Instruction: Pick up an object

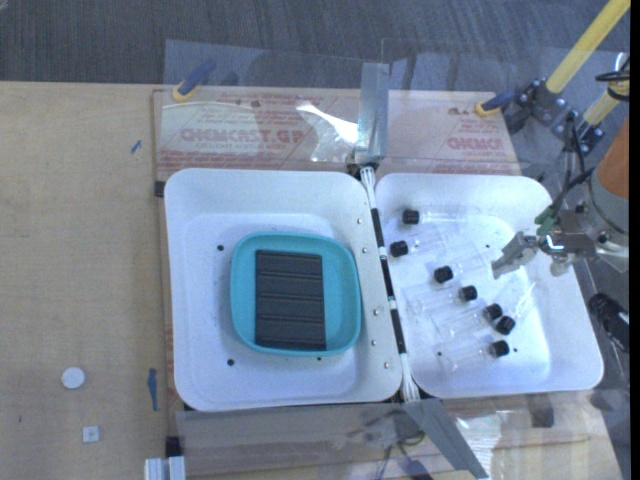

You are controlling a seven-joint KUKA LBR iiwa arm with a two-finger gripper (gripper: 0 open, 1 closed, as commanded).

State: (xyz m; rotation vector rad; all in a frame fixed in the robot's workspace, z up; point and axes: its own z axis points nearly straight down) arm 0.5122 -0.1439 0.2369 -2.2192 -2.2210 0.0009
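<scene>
two white bins (190,298) on a tan wooden bench (70,218); a teal tray (245,268) holds a dark grey ribbed block (290,298); clear vials (455,323) have black caps.

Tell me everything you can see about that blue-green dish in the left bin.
The teal dish is a shallow, rounded-square tray that looks like plastic, with a raised rim and smooth surface. It lies flat in the middle of the left white bin, resting on the bin's floor and apart from its walls. Inside it lies a dark grey rectangular block with ribbed bands across its top, covering most of the dish's floor. Nothing else touches it; the gripper is over the right bin.
</scene>
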